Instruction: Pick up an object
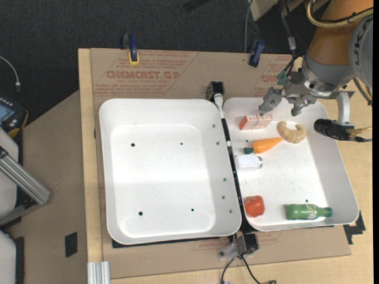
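Six small items sat in the right shallow white plastic bin; the end effector hovered open, empty, above the small orange-and-white carton, beige croissant-shaped toy just beside, likely lined up for a grasp.

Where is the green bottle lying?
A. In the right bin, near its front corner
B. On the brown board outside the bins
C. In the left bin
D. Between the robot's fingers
A. The green bottle lies on its side near the front corner of the right bin, well apart from the hand, which hovers at the bin's far end above the small box.
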You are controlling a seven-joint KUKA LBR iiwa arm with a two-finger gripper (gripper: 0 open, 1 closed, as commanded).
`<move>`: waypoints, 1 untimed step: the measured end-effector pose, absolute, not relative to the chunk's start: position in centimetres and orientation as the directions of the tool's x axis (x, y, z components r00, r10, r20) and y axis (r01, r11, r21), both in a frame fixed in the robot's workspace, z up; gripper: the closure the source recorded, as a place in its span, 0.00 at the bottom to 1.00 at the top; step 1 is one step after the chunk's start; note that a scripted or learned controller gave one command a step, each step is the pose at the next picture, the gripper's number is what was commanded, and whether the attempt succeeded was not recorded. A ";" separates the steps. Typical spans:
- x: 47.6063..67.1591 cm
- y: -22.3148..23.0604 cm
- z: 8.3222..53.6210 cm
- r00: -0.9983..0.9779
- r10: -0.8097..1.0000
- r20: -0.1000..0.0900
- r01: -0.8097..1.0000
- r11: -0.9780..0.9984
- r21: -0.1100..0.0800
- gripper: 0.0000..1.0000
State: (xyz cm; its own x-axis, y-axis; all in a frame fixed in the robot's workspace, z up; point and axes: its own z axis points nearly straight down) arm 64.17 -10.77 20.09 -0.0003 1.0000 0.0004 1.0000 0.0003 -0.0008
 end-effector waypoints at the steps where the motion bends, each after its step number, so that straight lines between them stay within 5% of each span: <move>1: 62.0 -15.7 19.3 0.005 1.000 0.000 1.000 -0.005 -0.003 0.00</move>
State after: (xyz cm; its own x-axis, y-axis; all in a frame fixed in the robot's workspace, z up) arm 61.98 -15.70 19.26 0.0046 1.0000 -0.0003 1.0000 -0.0046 -0.0032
